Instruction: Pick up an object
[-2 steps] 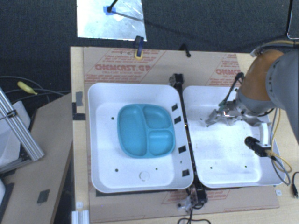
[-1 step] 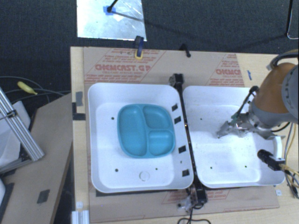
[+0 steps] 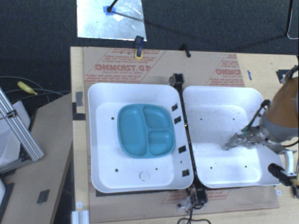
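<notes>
On the surface (image 3: 117,64), a blue plate (image 3: 145,130) is seen in the left bin (image 3: 100,139), while the gripper (image 3: 232,143) is held over the right bin (image 3: 224,174), its state not discernible

A dark carpeted floor (image 3: 210,17) is seen beyond the counter's (image 3: 154,62) far edge, where a shiny metal sheet (image 3: 110,13) is laid. Aluminium framing (image 3: 18,129) is placed off the counter's left edge.

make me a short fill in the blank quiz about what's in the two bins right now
The blue divided plate lies in the ___ bin as the camera sees it.
The plate has ___ compartments.
The tool hangs over the ___ bin.
The bins are colored ___.

Missing words: left; three; right; white
</notes>
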Robot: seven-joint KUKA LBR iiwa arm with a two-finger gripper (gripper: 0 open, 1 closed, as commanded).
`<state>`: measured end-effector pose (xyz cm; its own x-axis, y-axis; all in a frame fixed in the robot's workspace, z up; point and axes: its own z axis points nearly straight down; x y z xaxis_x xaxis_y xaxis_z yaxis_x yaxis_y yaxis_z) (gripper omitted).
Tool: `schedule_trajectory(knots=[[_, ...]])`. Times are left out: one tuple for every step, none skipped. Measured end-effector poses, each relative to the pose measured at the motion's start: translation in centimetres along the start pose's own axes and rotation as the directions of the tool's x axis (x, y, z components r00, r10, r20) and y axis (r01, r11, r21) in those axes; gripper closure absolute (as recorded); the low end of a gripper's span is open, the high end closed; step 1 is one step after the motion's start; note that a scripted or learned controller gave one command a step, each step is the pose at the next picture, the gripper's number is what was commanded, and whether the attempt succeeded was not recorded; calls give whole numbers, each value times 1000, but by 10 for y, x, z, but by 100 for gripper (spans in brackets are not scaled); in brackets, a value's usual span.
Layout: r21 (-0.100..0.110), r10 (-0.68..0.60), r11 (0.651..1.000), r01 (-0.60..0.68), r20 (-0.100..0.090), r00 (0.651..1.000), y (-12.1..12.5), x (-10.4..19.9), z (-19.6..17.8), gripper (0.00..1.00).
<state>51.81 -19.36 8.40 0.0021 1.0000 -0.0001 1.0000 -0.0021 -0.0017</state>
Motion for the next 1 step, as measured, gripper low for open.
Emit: schedule_trajectory(knots=[[-11, -13, 1000, 13, 0, 1000, 79, 43, -2, 0]])
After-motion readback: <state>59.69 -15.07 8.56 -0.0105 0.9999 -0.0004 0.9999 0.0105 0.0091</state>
